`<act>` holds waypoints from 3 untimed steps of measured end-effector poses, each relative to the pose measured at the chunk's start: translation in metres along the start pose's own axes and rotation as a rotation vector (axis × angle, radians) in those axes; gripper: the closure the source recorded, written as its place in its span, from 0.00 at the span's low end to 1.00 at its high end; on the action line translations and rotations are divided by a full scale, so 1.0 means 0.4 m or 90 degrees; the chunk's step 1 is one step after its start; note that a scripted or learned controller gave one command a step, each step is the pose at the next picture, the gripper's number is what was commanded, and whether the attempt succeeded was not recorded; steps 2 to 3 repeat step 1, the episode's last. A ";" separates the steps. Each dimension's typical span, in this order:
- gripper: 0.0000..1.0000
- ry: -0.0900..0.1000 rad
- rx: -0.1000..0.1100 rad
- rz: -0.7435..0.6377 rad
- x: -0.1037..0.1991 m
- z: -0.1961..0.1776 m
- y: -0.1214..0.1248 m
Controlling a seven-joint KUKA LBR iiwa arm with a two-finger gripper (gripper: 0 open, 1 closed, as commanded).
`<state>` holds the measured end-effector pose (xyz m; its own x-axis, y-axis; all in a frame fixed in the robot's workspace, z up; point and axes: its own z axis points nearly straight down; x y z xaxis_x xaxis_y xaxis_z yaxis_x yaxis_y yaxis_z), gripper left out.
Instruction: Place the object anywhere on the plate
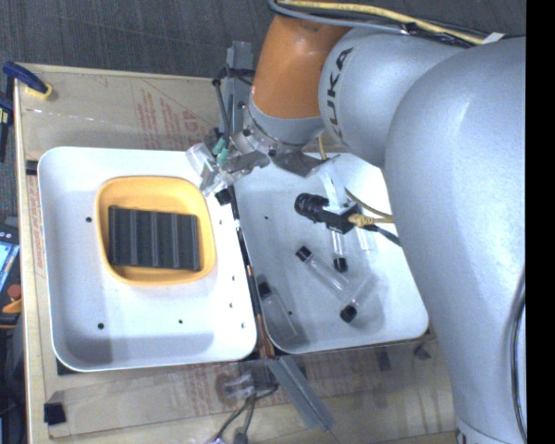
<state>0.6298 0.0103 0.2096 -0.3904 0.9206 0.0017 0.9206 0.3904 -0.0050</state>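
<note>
A yellow plate point(152, 186) with a dark ribbed middle lies in the left bin point(74, 331). My gripper point(213, 166) hangs over the wall between the two bins, just past the plate's far right corner. A small green part shows on it. The right bin point(402, 317) holds several small objects: a black cube point(303, 252), another black piece point(339, 265), a black-capped clear piece point(350, 311) and a clear tube point(337, 240). Whether anything sits in the gripper is hidden by its body.
A long clear piece with a dark end point(274, 309) lies along the right bin's left wall. The grey arm covers that bin's far right side. A blue clamp point(26, 78) sits at the bench's far left corner.
</note>
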 end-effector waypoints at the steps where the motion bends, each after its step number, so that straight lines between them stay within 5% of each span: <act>1: 0.00 0.000 0.000 0.000 -0.001 0.000 0.000; 3: 0.00 0.000 0.000 0.000 -0.001 0.000 0.000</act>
